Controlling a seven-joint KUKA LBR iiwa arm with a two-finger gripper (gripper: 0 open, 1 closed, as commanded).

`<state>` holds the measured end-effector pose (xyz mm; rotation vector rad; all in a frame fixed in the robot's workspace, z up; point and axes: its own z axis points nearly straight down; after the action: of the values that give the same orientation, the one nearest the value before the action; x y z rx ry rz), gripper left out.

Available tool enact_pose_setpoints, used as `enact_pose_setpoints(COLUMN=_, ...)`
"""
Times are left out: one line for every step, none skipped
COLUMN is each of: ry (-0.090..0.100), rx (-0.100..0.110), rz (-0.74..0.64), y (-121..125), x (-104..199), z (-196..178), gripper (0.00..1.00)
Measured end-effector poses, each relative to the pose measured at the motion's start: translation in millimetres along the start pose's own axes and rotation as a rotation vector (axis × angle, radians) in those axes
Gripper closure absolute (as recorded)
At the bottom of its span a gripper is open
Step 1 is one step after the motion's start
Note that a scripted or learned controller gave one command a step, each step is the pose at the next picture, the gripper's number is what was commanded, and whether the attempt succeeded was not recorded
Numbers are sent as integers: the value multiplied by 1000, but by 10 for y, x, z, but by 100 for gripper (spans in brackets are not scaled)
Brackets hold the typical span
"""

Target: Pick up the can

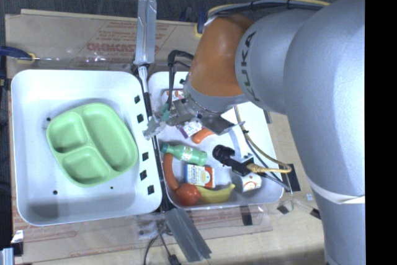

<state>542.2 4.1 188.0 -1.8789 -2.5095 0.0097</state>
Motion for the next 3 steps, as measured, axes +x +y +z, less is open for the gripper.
enact_pose_setpoints(ry=-1, rx=-2, rz=72, y=584, x=-200, z=-7, gripper=0)
enact_pose_setpoints(ry=1, rx=-2, rz=-79, y=-198, x=-533, z=-5, gripper=0)
enact_pose_setpoints(ry=2, rx=-2, rz=-131, y=-675, x=-910, z=948, gripper=0)
